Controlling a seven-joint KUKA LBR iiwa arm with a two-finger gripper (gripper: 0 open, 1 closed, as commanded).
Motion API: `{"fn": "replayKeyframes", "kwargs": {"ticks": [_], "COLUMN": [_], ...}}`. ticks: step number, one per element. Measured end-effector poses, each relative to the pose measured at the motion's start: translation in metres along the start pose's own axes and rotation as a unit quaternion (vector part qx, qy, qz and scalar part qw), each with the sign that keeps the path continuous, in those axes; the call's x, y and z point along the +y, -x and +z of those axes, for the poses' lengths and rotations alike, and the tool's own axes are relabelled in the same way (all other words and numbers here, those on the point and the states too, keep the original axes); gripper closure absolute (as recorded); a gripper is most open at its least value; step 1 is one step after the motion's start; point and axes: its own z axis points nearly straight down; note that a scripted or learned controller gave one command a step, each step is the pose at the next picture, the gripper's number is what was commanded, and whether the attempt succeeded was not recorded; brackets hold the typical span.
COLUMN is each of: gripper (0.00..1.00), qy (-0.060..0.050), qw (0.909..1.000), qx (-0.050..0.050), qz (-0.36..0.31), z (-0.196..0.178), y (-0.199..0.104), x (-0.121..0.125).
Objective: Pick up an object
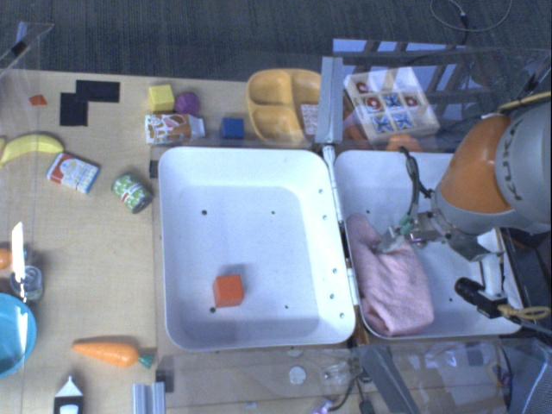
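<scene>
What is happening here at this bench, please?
A grey KUKA arm with an orange band reaches in from the right, over the right bin. Its gripper sits right at the upper edge of a pink cloth lying against that bin's left wall; whether it has gripped the cloth cannot be told. An orange block lies alone in the left bin. Toys, including a banana and a carrot, lie on the bench outside.

banana (30,147) – cut by left edge | blue bowl (15,335) – cut by left edge
</scene>
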Motion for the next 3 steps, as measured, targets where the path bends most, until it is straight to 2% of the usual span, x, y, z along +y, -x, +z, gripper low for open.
{"fn": "replayKeyframes", "kwargs": {"ticks": [1,2,3], "gripper": [0.00,0.00,1.00], "qy": [-0.002,-0.002,0.003], "qw": [0.9897,0.9919,0.9926], "qx": [0.001,0.001,-0.001], "qz": [0.143,0.127,0.121], "z": [0.002,0.002,-0.012], "y": [0.001,-0.014,-0.015], "x": [0.046,0.066,0.069]}}
